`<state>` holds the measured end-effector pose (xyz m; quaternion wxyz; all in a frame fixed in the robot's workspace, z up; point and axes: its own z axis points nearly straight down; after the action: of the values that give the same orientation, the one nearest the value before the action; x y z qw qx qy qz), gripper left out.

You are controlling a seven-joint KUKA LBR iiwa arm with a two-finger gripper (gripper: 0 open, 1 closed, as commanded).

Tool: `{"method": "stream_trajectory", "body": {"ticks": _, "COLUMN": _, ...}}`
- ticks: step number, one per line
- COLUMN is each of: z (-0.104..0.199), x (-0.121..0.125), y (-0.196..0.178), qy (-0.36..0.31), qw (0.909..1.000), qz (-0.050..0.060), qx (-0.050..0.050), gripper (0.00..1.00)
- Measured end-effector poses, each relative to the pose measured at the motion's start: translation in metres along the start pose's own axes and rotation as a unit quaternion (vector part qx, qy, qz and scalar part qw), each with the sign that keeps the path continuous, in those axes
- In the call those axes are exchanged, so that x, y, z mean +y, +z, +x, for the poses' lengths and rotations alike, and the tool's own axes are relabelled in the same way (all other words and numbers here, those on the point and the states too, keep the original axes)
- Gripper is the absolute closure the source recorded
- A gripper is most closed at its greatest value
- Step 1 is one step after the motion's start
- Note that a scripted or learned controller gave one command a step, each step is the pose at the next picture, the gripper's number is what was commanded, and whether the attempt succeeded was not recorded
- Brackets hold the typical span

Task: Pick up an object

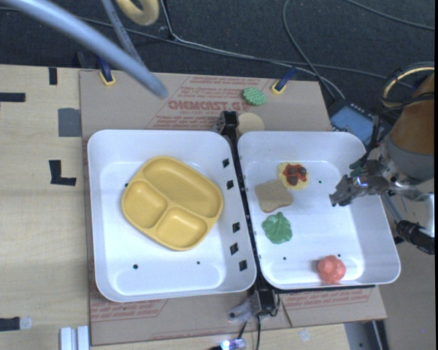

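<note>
The right bin (365, 228) holds a tan bread-shaped piece (273, 194), a small yellow piece with a red top (293, 174), a green leafy piece (277, 227) and a red-orange lump (331, 268). My gripper (344, 195) hangs over the bin's right side, well right of the yellow piece and above the red lump. Nothing shows between its dark fingertips. The arm comes in from the right edge.
The left bin (106, 217) carries a yellow divided plate (171, 202). A green dotted piece (254, 95) lies on the cardboard behind the bins. Black clips line the divider (237, 195) between the bins. Cables run across the dark floor behind.
</note>
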<state>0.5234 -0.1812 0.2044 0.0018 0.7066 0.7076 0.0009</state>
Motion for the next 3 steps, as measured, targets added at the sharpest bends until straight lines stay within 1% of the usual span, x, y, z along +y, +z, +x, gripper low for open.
{"method": "stream_trajectory", "body": {"ticks": 1, "z": 0.0, "x": 0.006, "y": -0.043, "qy": 0.0, "qw": 1.0, "qz": 0.0, "qx": 0.0, "gripper": 1.0}}
{"method": "stream_trajectory", "body": {"ticks": 2, "z": 0.051, "x": 0.003, "y": -0.045, "qy": -0.002, "qw": 1.0, "qz": 0.002, "qx": 0.001, "gripper": 1.0}}
{"method": "stream_trajectory", "body": {"ticks": 3, "z": 0.099, "x": 0.013, "y": -0.032, "qy": -0.002, "qw": 1.0, "qz": 0.003, "qx": 0.001, "gripper": 1.0}}
